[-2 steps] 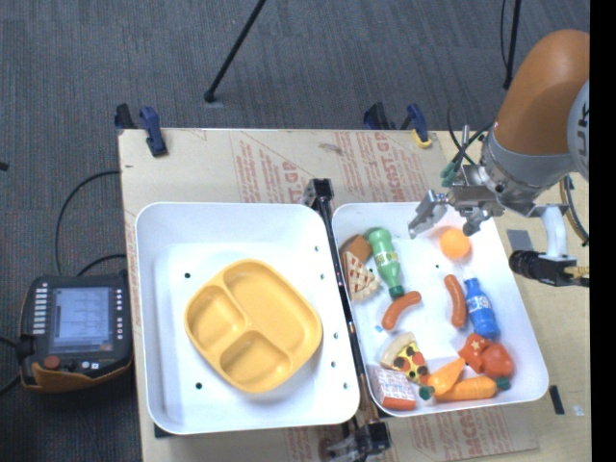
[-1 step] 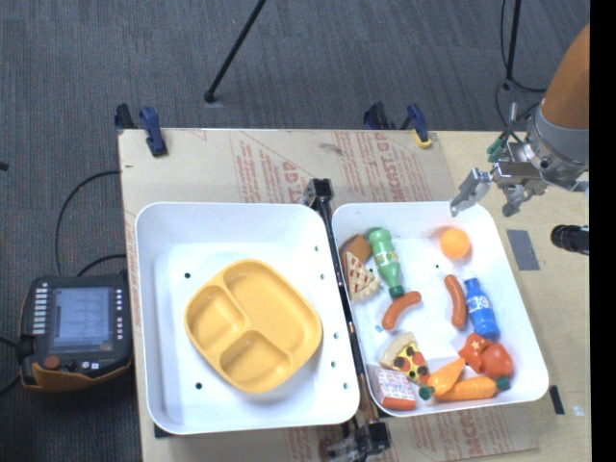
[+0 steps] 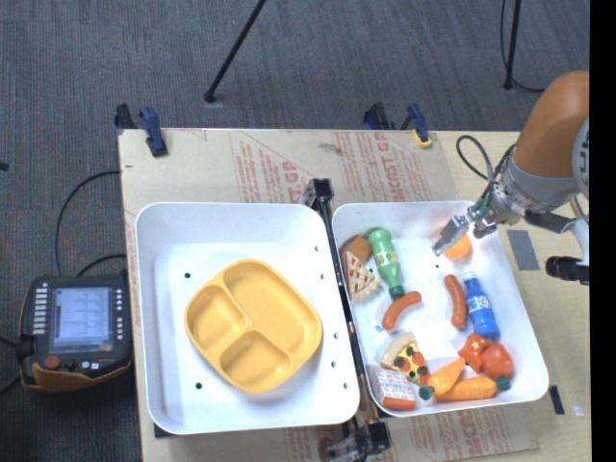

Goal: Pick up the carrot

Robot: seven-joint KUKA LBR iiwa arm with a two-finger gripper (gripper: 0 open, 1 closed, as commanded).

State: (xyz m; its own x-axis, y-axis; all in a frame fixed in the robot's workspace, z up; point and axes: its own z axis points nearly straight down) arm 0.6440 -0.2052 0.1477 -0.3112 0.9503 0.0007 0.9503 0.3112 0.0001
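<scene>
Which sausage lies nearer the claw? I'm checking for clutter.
The upright sausage beside the blue bottle; the other sausage lies slanted, further left, by the green bottle.

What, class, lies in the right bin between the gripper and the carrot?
The gripper hangs near the right bin's far edge beside an orange piece. The carrot lies at the near edge. Between them lie a sausage and a blue bottle; red toys crowd the carrot.

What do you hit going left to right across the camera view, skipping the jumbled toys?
Handheld controller → left bin → yellow divided plate → green bottle → sausage → blue bottle → gripper overlaps this stretch, so it is left unranked.
</scene>
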